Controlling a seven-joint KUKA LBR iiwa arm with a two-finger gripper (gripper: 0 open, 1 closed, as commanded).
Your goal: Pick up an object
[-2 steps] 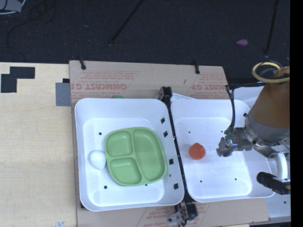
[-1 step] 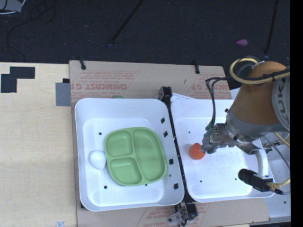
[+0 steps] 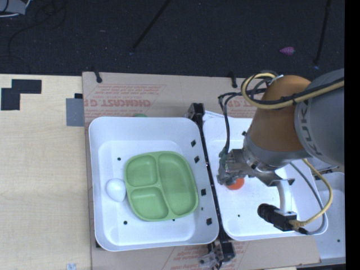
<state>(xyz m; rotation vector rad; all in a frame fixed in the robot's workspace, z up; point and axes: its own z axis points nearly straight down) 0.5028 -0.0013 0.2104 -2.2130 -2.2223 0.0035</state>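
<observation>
Arm's orange band [image 3: 279,117] seen uppermost, gripper [image 3: 229,176] lowered in right bin [image 3: 247,229] over orange object [image 3: 235,184], finger state cannot be told, green tray [image 3: 160,184] and white egg [image 3: 116,189] laid in left bin [image 3: 107,134].

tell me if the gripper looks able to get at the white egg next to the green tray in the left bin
Probably yes. The white egg lies uncovered on the left bin's floor, against the green tray's left edge. The gripper is over the right bin by a small orange object, so it must cross the divider.
</observation>
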